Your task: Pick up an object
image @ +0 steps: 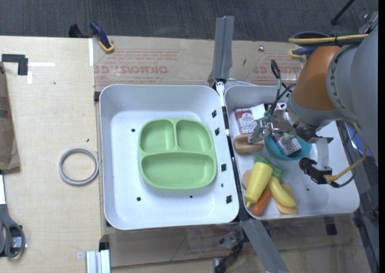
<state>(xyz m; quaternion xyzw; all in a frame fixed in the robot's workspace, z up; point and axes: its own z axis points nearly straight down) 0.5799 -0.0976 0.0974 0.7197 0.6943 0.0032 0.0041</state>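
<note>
So our hand (271, 126) sits low in the right bin (337, 202), can't tell its finger state, and the nearest grab looks like the hot-dog bun (245, 142) right at its 8 o'clock, long axis 3-to-9.

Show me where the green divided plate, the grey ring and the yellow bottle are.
green divided plate (177, 153): camera view, its middle ridge.
grey ring (62, 159): camera view, its left band.
yellow bottle (258, 180): camera view, its body.
</note>
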